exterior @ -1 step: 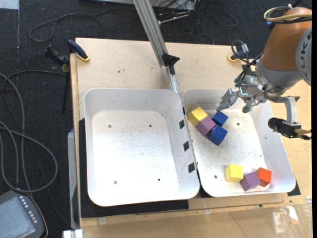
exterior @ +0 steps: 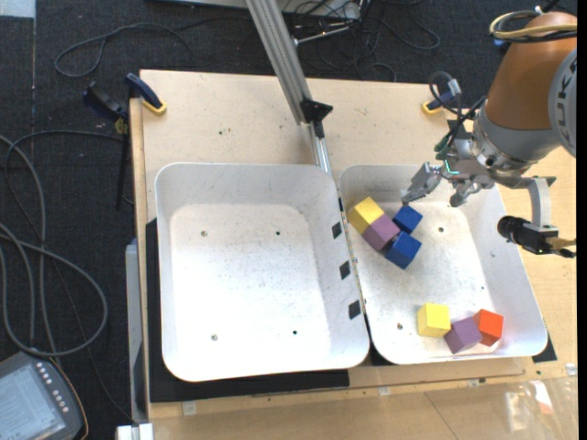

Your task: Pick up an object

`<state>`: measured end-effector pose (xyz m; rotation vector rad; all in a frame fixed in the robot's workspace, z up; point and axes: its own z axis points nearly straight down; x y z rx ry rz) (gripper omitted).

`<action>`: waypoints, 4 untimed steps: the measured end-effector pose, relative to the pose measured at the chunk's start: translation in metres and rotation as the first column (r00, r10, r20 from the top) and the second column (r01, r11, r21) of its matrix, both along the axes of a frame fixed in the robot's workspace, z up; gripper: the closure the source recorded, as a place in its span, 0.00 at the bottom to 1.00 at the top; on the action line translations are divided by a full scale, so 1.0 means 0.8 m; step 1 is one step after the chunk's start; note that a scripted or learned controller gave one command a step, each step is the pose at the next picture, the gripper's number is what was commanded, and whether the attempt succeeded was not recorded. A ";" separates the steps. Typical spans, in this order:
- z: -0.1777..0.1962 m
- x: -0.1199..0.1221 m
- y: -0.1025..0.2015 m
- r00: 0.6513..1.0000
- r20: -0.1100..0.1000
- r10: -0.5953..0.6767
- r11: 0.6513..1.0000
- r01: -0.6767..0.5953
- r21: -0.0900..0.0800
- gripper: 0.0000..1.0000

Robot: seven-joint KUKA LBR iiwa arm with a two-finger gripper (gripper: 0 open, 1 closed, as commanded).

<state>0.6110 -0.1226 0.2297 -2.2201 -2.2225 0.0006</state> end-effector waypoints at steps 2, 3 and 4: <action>-0.142 -0.001 -0.015 1.000 0.006 -0.003 1.000 0.003 0.005 0.00; -0.141 0.005 -0.018 1.000 0.021 -0.001 1.000 0.001 -0.004 0.00; -0.127 0.008 -0.017 1.000 0.028 -0.002 1.000 0.002 -0.004 1.00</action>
